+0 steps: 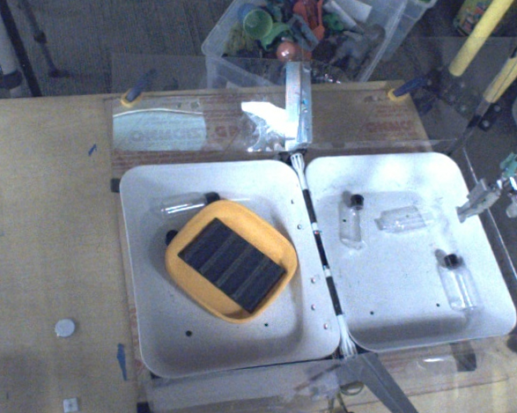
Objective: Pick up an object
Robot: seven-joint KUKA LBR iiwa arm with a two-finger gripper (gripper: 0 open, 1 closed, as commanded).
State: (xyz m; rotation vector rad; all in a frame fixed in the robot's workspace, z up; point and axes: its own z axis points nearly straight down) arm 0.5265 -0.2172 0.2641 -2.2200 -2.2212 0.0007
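Altogether, four clear vials with black caps lie in two white bins: three in the right bin point(425, 322) nearest the pincer point(504, 188), at the right edge, whose grip state cannot be told; one point(187, 201) in the farther left bin point(162, 340), beside one yellow tray with dark slats point(231, 260); no readable writing

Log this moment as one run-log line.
gripper: right bin's right edge, holding nothing seen | left bin: yellow tray, vial | right bin: clear vials
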